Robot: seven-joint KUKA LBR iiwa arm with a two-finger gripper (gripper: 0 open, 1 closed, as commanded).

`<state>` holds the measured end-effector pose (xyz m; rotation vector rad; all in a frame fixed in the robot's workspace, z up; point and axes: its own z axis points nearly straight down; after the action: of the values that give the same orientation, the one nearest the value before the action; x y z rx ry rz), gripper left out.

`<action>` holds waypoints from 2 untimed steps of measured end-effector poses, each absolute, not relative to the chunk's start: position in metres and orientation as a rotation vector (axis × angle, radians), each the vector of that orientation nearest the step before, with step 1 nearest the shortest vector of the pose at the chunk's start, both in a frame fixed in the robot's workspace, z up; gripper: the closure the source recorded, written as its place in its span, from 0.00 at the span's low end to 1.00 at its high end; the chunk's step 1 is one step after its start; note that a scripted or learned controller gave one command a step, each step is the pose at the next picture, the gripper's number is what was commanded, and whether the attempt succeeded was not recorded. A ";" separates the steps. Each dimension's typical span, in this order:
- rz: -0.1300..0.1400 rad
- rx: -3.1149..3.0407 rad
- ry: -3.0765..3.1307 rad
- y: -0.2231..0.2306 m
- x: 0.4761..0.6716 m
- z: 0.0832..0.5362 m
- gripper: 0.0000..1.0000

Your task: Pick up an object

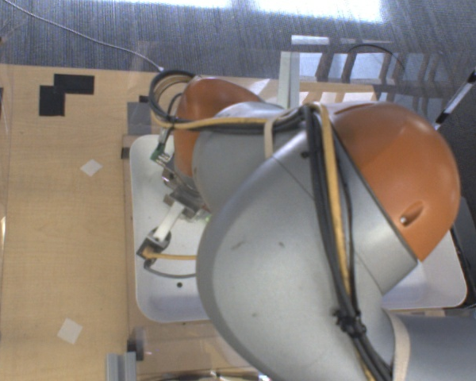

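My grey arm (301, 244) with its orange band (404, 173) reaches in from the right and covers most of both white bins. The gripper (181, 190) hangs low over the left part of the left bin (155, 296), at the arm's left edge, largely hidden by the wrist. A bare strip of that bin's floor shows along its left and front sides. Whatever lies beneath the arm is hidden.
Left of the bin stretches the bare wooden bench top (55, 228), with black marks (63, 92) at the back and small pale tags (90, 167). A grey clamp (123, 362) stands at the bin's front left corner. Dark carpet runs behind the bench.
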<state>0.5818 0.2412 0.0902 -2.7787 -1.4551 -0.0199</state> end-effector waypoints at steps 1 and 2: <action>-0.006 -2.999 -0.927 0.237 0.616 0.115 1.00; -0.017 -3.120 -0.320 0.235 0.643 0.238 1.00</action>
<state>0.6430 0.2355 0.2379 -3.1197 -0.3202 -0.0174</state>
